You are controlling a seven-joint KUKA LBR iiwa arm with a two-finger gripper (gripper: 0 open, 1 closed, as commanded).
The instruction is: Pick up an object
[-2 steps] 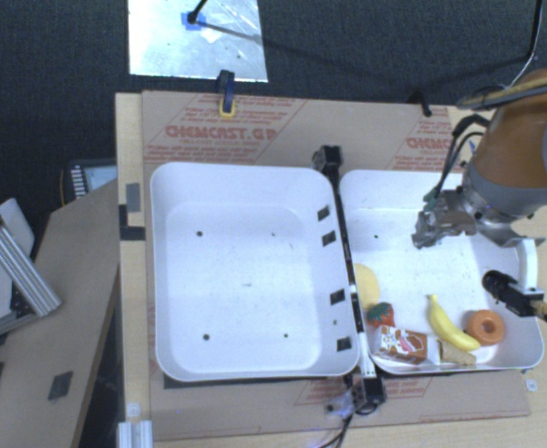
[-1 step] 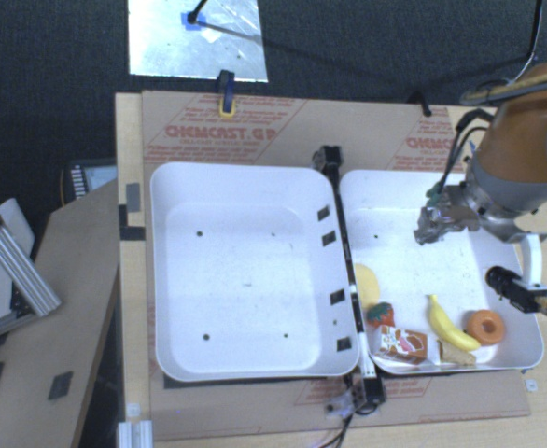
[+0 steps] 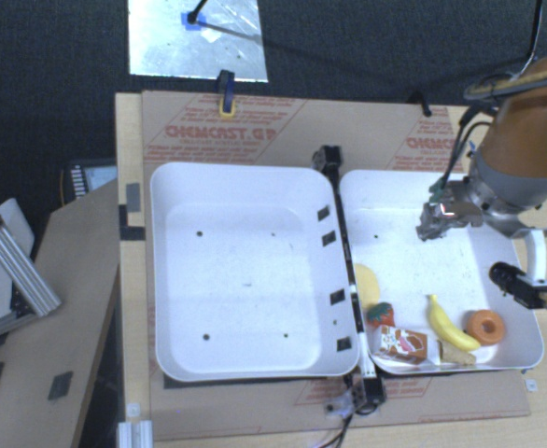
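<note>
The things I may pick up lie together along the near edge of the right bin [image 3: 507, 250]. The banana [image 3: 446, 324] lies at a slant, one end toward the middle of the bin, the other near the front wall. Just beside it, toward the near right corner, is an orange ring [image 3: 485, 326]. On its other side a small red and white packet [image 3: 402, 344] lies flat against the front wall, with a small red piece [image 3: 380, 315] and a pale yellow round thing [image 3: 366, 283] close to the wall that divides the two bins. I judge they gathered there because the bin floor lets them slide to this edge.

My fingers [image 3: 434, 220] hang over the far half of the right bin, well apart from all these things, above bare floor. They hold nothing. If they are spread or closed I cannot tell; they look too small and blurred. The left bin [image 3: 161, 250] carries nothing for me, so my next reach should go toward the near edge, probably the banana, which lies freest.
</note>
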